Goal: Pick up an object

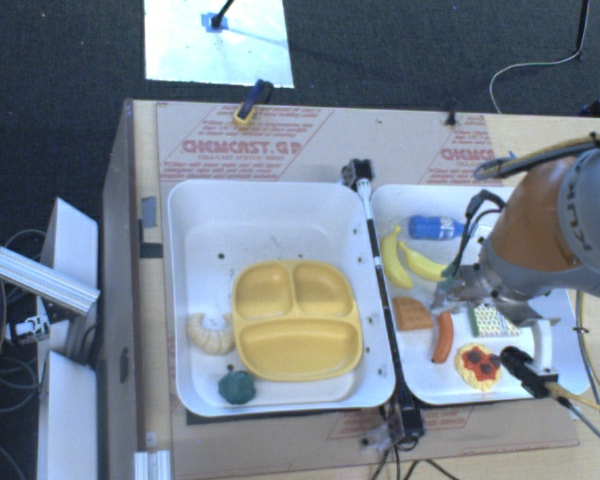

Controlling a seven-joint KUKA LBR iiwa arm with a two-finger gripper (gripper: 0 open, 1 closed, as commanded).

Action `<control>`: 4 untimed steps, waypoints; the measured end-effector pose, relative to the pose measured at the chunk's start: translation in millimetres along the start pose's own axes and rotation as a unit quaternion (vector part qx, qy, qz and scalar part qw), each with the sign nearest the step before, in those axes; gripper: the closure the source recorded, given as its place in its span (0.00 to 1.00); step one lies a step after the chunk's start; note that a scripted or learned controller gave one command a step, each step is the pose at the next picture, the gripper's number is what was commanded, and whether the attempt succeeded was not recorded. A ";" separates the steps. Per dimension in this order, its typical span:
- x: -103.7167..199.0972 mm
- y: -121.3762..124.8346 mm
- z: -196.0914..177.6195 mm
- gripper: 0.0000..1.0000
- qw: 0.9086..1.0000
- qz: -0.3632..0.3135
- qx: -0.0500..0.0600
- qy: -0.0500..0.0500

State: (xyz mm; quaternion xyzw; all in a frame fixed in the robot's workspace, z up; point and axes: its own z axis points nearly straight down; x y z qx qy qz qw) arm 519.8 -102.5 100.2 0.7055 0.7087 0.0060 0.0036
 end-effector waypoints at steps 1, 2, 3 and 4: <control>45.6 39.8 -97.9 1.00 1.000 0.000 0.005 -0.002; -33.8 41.6 -37.7 1.00 1.000 0.002 0.007 -0.003; -32.5 42.1 -38.2 0.00 1.000 0.001 0.007 -0.002; -13.7 -29.0 10.8 0.00 1.000 0.002 -0.002 -0.005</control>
